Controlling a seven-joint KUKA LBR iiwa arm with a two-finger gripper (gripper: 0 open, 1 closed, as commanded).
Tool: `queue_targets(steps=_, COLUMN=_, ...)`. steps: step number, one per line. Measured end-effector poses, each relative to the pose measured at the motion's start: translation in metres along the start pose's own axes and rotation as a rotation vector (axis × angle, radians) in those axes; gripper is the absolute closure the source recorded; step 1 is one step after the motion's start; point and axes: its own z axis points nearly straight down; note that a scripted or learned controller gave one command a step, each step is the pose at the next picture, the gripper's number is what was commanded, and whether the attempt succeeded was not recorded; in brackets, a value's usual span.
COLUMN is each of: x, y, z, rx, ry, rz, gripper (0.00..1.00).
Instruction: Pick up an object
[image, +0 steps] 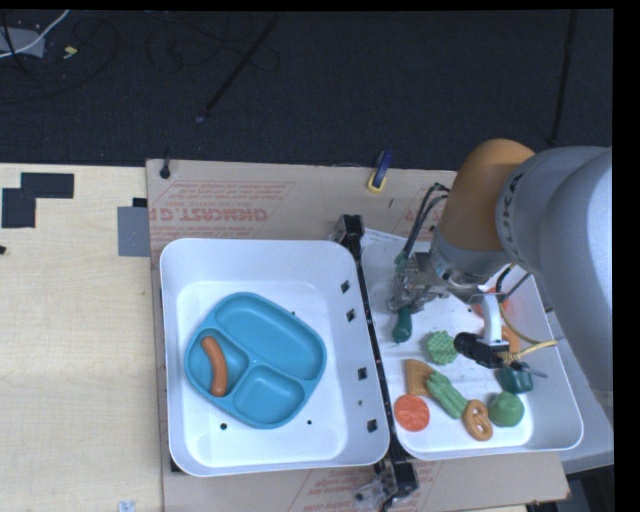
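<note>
My gripper (412, 298) hangs low over the left part of the right bin (562, 428), under the grey arm and its orange band (487, 192). Just below it lies a dark teal piece (403, 325), touching or nearly touching the gripper's tip. Close by in the same bin are a bumpy green ball (440, 347), an orange wedge (416, 375), a red tomato (411, 412), a green cucumber (447, 395), a tan pretzel (478, 420) and a round green fruit (506, 408).
The left bin (178, 300) holds a blue divided plate (270, 350) with an orange sausage (214, 365) in one section. A black divider (362, 330) separates the bins. A black piece (480, 348), a teal piece (517, 378) and a white-orange item (493, 318) crowd the arm's side.
</note>
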Motion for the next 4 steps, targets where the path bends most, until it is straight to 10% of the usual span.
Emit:
queue_targets(steps=3, x=-0.004, y=0.007, z=-0.132, rx=-0.005, ry=-0.001, rz=-0.006, gripper=1.0)
queue_targets(steps=4, x=0.059, y=0.012, z=-0.136, rx=-0.003, ry=0.001, rz=-0.01, gripper=1.0)
